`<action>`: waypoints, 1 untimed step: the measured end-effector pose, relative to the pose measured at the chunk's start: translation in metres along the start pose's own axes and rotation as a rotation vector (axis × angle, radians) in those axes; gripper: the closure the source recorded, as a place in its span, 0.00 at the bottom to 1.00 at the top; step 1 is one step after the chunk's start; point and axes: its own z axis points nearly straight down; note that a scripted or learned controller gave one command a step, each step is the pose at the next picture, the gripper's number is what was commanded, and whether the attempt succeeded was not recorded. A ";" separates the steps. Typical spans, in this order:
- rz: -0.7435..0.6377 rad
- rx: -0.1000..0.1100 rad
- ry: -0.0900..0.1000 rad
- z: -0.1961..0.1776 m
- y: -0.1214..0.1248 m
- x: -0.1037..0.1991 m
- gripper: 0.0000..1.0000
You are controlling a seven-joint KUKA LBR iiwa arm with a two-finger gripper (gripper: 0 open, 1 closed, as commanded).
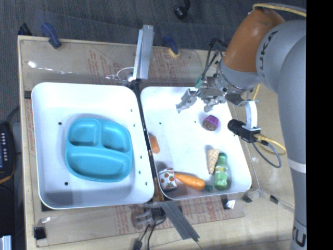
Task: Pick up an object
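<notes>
Reaching in from the right, the grey arm [281, 51] with its orange band is seen above the upper part of the right bin [171, 139]. The gripper [197, 102] hangs over the bin's upper middle, its two fingers [184, 102] spread apart, and nothing is seen between them.

Several small objects are spread over the floor of the right bin. Nearest the gripper lies a small purple round object [210, 122], just below and slightly to the right of the fingers, apart from them. Further down, near the bin's right wall, a pale ridged cone [212, 159] is laid beside a green bottle-shaped toy [221, 172], the two touching or nearly so. Along the bottom edge an orange carrot [190, 180] is stretched out, with a small patterned cup [166, 179] just to its left in the lower left corner. A small orange piece [154, 143] is pressed against the bin's left wall, well apart from the gripper.

In the left bin [47, 139] a blue divided tray [99, 150] is set roughly in the middle. A black sensor head [242, 129] with a yellow cable is mounted at the right bin's right rim.
</notes>
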 end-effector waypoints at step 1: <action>0.003 -0.001 0.000 0.103 -0.063 -0.050 0.00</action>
